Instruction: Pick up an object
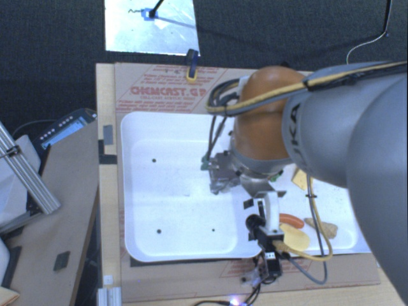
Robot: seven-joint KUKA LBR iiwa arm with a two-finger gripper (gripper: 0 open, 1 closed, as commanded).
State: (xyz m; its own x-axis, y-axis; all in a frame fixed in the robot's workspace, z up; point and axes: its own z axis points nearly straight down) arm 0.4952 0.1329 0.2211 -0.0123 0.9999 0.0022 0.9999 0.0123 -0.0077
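Observation:
My gripper (221, 176) hangs below the orange band (264, 104) of the arm, over the right side of the left white bin (146, 171), close to the wall shared with the right bin. In the right bin (347, 231) lie a red-orange sausage-shaped piece (291, 220), a yellow rounded piece (295, 238), a tan lumpy piece (322, 228) and a pale yellow wedge (299, 180). All of these sit to the right of and nearer than the gripper. The arm's bulk hides much of the right bin.
Both bins rest on a cardboard sheet (159, 88) with red print. A cable and black bracket (264, 234) hang from the wrist over the bins' front edge. A yellow-and-blue clip (191, 65) lies behind the bins. Metal rails (25, 171) stand at far left.

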